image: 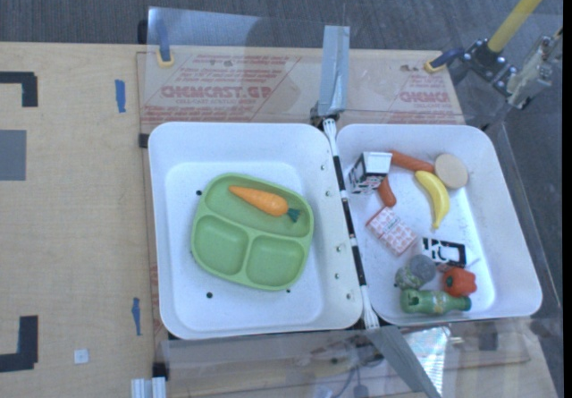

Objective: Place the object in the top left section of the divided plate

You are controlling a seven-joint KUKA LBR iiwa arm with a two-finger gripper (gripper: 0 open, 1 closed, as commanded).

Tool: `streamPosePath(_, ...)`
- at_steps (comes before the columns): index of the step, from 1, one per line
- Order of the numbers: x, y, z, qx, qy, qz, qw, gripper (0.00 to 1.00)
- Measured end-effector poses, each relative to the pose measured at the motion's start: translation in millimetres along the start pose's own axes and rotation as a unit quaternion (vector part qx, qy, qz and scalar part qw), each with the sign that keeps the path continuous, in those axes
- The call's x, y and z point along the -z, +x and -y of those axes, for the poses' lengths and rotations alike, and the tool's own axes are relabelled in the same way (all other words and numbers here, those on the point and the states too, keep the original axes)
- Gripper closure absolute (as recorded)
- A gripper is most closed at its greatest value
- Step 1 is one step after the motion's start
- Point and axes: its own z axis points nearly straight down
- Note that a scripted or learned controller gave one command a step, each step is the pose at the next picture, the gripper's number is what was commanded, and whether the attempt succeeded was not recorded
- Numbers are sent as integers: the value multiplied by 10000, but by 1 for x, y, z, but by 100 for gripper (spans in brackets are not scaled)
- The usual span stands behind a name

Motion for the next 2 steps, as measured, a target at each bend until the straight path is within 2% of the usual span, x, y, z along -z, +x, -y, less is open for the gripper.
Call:
streamPosePath(1, -104, 36, -23, 842, -6, -32, 9964, 100)
streamPosePath(2, -6, 16, -11, 1984, -8, 6, 9801, 100)
